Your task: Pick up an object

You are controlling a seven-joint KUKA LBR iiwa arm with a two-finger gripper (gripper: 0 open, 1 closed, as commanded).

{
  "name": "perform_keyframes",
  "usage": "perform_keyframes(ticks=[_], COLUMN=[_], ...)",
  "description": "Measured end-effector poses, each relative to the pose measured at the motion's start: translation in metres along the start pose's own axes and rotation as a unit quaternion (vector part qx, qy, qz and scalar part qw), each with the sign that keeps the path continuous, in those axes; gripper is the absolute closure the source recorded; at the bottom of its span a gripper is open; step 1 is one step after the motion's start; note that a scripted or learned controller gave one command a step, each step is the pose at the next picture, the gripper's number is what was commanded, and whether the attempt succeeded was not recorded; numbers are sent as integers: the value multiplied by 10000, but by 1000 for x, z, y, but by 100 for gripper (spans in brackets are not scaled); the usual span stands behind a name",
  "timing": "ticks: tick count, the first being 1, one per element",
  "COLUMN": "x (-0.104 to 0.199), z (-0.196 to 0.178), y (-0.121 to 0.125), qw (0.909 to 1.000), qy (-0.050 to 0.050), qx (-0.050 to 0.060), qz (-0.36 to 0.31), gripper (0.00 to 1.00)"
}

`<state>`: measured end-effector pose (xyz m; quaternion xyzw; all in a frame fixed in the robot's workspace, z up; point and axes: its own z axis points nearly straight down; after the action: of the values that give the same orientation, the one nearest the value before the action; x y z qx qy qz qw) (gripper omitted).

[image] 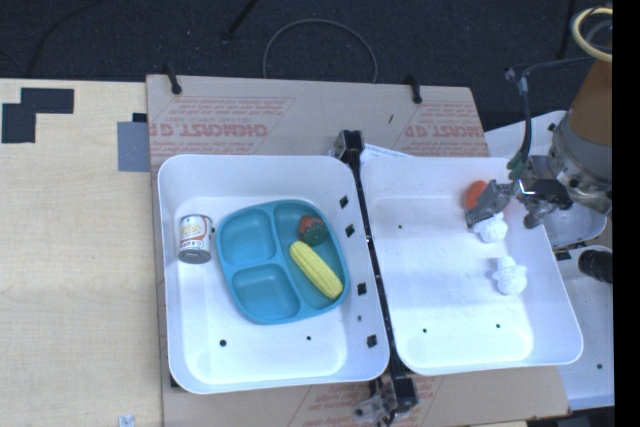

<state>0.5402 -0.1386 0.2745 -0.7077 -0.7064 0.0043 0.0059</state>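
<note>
pale wood tabletop [70, 255] under cardboard carries two white bins, dark carpet behind. the arm [590, 130] enters at 3 o'clock; its gripper [490, 207] hovers over the right bin [450, 335], grip state unclear, near an orange object [476, 192] and white lumps [510, 277].

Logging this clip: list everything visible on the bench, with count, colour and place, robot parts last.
bins: two, white, side by side on the bench
tray: one, blue, three compartments, in the left bin
corn cob: one, yellow, lying across the tray's right side
small red and green item: one, in the tray's upper right compartment
can: one, white with a label, left bin, left of the tray
white lumps: two, right bin, near its right wall
orange object: one, right bin, upper right
arm: one, grey and orange, at the right edge
gripper: one, over the right bin's upper right
</note>
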Motion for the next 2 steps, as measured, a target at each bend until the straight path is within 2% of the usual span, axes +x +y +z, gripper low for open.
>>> perform_keyframes(ticks=[1, 2], x=[0, 1], z=[-7, 55], y=[2, 8], qw=[10000, 10000], qy=[-12, -3], qx=[-63, -36], qz=[-10, -12], gripper=[0, 0])
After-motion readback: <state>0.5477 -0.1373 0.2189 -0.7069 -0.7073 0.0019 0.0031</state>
